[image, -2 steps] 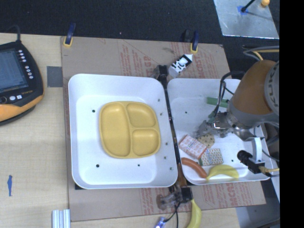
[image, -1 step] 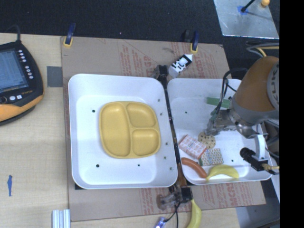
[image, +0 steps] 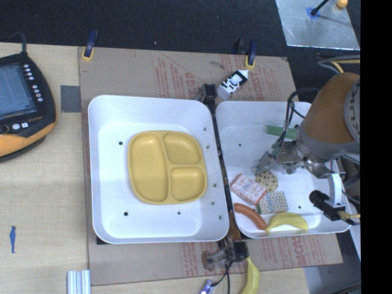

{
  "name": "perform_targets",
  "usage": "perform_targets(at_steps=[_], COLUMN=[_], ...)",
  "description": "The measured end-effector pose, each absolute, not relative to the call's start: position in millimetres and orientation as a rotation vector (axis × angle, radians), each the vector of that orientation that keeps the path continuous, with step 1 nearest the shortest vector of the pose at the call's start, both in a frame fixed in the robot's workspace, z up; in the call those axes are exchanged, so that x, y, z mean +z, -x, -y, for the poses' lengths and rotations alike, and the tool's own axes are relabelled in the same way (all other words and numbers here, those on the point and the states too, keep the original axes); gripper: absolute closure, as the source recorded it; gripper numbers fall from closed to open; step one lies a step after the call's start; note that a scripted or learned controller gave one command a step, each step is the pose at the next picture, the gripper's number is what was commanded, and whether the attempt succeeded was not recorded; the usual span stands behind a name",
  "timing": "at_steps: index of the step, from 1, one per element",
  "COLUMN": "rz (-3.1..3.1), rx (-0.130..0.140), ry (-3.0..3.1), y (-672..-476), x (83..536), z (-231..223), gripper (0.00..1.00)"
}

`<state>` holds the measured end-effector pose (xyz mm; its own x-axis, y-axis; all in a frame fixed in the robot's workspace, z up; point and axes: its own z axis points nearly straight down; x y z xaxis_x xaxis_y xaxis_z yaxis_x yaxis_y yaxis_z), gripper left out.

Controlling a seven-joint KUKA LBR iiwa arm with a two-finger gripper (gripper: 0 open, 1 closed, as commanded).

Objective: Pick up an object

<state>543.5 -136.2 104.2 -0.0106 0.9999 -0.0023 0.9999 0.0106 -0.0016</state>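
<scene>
Faint red printing across the brown cardboard sheet (image: 184,72) under both bins, too washed out to read. Black-and-white label on a small object (image: 233,82) just beyond the far edge where the bins meet, lettering too small to make out. Screen lit on a teach pendant (image: 18,106) at the counter's (image: 37,213) left, orange-edged, cut off by the frame.

In the left bin (image: 104,164): a yellow divided plate (image: 166,166) with three compartments, lying flat near the middle.

In the right bin (image: 245,124): toward the near side, a pink-patterned packet (image: 247,188), a round speckled cracker (image: 266,179) touching it on the right, a patterned square packet (image: 274,201) just nearer, a toy hot dog (image: 250,216) at the near left and a toy banana (image: 288,222) beside it against the near wall. A green flat item (image: 277,130) toward the far side, partly hidden behind cables.

Gripper (image: 268,162) low over the bin, just beyond the cracker, grey metal blurred against the white floor; impossible to tell whether spread or clenched, nothing seen held. Arm (image: 327,124) bulking in from the right, orange band hiding much of the bin's right side.

Blue-and-yellow clamps (image: 89,45) on the cardboard's far edge. Another yellow banana-like shape (image: 250,277) at the near edge, below a small bracket, cut off by the frame.
</scene>
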Motion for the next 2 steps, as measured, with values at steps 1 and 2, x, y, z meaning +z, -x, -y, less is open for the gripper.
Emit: perform_targets(at_steps=[1,2], rz=[-2.237,-2.237], rx=[-0.008,-0.007], ry=[-2.202,-2.202], y=[-544.0,-543.9], x=[114.5,114.4], z=[137.3,137.2], gripper=[1.00,0.00])
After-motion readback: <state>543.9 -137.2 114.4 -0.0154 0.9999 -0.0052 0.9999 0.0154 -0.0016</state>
